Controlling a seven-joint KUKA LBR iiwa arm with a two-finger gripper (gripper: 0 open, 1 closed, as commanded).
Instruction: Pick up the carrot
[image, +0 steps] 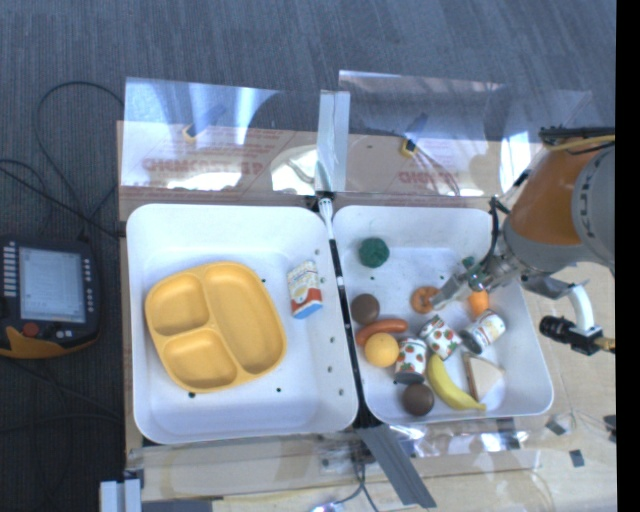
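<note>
Overhead slanted view of two shallow white plastic bins side by side. In the right bin (520, 395), a grey arm with an orange band (548, 205) reaches in from the right of the frame. Its gripper (470, 283) sits low near the bin's upper right area, and whether it is clenched or released cannot be told. A small orange piece, probably the carrot (479, 302), lies just beside and below the gripper tip, apparently not lifted, so the pickup looks not yet done. A round orange slice (425, 298) lies to its left. Other toy food clusters lower down: a curved yellow banana (448, 385), a smooth orange ball (381, 349), a reddish sausage (382, 327), brown rounded pieces, small printed cans and a dark green knob (374, 251). The left bin holds a glossy yellow divided plate (213, 325) and a small carton (304, 288)
</note>
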